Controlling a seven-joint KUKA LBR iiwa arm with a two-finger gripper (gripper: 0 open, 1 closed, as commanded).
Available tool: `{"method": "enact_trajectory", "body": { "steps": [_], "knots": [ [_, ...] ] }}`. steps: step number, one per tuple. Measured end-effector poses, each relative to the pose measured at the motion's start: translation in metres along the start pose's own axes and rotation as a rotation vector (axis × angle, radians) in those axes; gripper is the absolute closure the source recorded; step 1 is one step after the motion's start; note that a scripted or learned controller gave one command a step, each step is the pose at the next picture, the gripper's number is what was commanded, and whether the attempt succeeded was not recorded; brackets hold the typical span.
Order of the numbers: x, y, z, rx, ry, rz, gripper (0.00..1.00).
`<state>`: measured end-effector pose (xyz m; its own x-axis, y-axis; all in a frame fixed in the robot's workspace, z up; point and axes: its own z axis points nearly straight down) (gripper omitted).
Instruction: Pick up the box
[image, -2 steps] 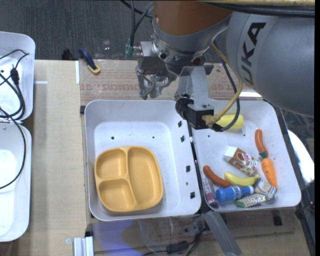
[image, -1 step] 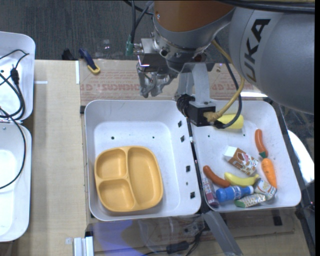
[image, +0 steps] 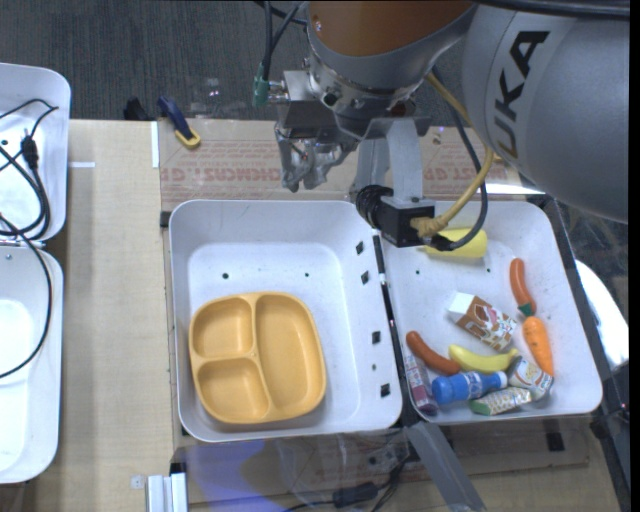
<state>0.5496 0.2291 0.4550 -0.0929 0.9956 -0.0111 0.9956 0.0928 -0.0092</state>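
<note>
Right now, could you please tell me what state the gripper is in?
Gripper: above the bins' far edge; open or shut cannot be told. The box lies in the right bin.

arm (image: 500, 70) cut off by top and right edges, its bulk hiding the bench behind and part of the right bin (image: 560, 400) far rim; gripper (image: 305, 170) dark and cluttered against the cardboard, finger state can't be read. Yellow item (image: 462, 241) in right bin half covered by the black bracket (image: 400, 218), could be a banana, can't tell; box (image: 482, 320) print too small to read, and the pouches (image: 510, 395) at the near rim overlap so their shapes are unclear. White trays (image: 30, 300) at left cut off by the frame edge
</note>
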Motion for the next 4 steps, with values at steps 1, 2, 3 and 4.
{"method": "enact_trajectory", "body": {
  "steps": [1,2,3,4],
  "knots": [
    [0.000,0.001,-0.007,0.003,-0.004,-0.002,1.00],
    [0.001,0.002,-0.014,0.006,-0.007,-0.004,1.00],
    [0.001,0.003,-0.021,0.010,-0.011,-0.007,1.00],
    [0.002,0.004,-0.028,0.014,-0.014,-0.009,1.00]
  ]
}}
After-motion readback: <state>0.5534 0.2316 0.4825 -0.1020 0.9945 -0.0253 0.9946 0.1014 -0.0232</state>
